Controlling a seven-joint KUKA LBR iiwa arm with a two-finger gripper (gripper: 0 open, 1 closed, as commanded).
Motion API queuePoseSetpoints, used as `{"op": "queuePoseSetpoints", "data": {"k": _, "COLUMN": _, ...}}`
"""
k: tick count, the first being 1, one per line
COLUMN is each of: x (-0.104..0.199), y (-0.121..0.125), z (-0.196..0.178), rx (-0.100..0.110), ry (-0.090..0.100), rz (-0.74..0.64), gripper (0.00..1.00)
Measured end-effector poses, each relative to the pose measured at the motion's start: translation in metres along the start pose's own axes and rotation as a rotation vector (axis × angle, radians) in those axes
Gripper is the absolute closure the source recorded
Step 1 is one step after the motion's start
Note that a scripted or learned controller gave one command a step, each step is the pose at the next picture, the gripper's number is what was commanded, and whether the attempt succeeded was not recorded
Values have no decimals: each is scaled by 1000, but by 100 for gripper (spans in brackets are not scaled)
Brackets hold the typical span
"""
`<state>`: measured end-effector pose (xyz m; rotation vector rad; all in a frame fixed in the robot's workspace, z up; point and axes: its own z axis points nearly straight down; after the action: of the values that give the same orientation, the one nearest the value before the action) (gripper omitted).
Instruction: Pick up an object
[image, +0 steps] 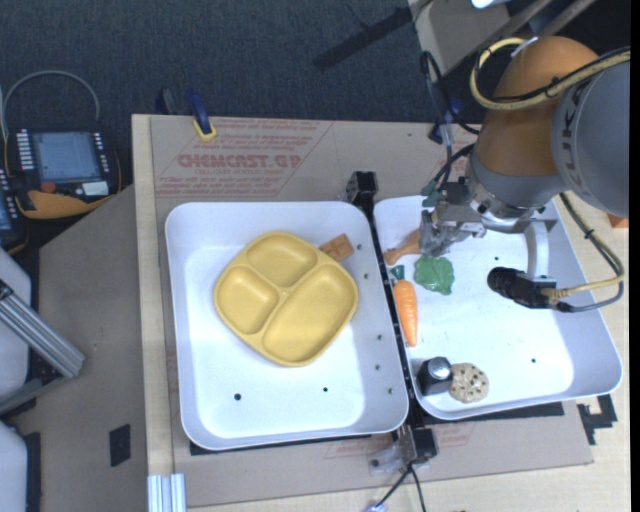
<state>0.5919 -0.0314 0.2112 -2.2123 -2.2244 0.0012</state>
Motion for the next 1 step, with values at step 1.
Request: {"op": "queuePoseSetpoints", "data": {"k": 1, "x": 47, "y": 0, "z": -10, "rx": -6, "ry": -1, "rz": -1, "gripper": 100}}
